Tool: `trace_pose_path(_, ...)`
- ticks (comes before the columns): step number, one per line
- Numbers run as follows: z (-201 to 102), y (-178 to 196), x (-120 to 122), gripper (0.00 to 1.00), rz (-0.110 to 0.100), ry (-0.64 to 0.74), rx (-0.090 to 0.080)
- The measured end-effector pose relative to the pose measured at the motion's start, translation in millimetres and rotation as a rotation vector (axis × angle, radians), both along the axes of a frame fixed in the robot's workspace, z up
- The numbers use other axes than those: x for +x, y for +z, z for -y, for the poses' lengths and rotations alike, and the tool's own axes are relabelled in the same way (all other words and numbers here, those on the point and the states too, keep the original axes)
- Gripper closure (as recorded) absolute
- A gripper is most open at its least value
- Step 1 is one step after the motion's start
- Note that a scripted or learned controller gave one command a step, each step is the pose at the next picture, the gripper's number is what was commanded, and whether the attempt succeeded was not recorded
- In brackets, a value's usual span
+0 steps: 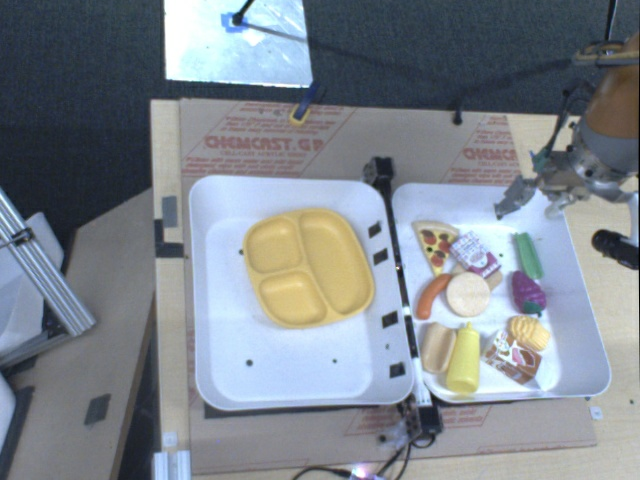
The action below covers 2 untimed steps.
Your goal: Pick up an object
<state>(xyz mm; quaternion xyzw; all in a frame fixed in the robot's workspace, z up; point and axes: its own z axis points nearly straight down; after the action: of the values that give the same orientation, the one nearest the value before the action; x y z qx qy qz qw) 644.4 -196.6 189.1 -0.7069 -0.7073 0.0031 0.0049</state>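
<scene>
white plastic makes up both shallow bins on the table. the left bin carries a yellow divided tray with three compartments, lying a little askew. the right bin holds a cluster of toy food: a pizza slice with red dots, a pink and white packet just beside it, an orange-red sausage, a round tan disc touching the sausage's end, a green stick-like piece, a purple piece below it, a yellow corn-like piece, a brown and white packet, a tan bun-like piece and a yellow bottle lying next to it. the jaws hang over the right bin's far corner, apart from the food, their tips spread open with nothing between them.
</scene>
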Motion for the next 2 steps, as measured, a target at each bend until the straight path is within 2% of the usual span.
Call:
trace_pose_path(1,0,9,3,0.0,0.013,0.003,-0.003)
trace_pose_path(2,2,-53,5,0.0,0.01,0.002,-0.003)
